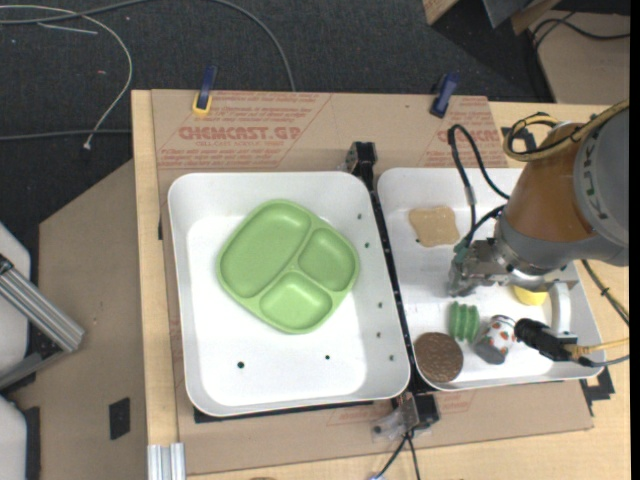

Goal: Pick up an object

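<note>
Objects lie beneath the arm (560,203), its tool (463,273) hanging low over the right bin (400,203).

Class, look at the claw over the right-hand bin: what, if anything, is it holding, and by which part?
It cannot be told. The claw hangs low in the right bin, above the green ridged object, with nothing visibly between its tips.

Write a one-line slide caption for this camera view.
Gripper hovers over the right bin near a tan sponge; a green divided plate lies in the left bin.
</note>
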Controlling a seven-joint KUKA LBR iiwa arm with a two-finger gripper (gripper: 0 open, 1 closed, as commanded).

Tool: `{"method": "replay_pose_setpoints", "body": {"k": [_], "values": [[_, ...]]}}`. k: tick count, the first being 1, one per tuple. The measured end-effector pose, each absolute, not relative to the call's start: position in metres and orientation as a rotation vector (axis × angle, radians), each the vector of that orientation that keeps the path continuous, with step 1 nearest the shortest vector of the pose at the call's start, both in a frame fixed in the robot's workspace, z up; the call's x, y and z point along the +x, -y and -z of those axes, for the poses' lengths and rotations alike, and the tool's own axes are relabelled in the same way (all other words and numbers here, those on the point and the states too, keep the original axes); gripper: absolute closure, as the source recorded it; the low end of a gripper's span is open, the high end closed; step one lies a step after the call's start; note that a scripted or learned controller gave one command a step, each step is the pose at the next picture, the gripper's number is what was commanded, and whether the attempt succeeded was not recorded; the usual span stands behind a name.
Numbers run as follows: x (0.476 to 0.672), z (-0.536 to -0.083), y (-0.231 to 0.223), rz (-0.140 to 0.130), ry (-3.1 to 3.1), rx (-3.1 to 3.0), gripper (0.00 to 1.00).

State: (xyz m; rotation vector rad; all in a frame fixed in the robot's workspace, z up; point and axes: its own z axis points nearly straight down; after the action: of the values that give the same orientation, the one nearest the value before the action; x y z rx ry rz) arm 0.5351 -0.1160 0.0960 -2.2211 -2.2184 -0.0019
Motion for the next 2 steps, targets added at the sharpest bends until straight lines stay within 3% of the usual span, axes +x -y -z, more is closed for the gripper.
{"method": "replay_pose_setpoints", "body": {"k": [2], "values": [[0.533,-0.188,0.109,0.005,2.226,-2.224,1.00]]}}
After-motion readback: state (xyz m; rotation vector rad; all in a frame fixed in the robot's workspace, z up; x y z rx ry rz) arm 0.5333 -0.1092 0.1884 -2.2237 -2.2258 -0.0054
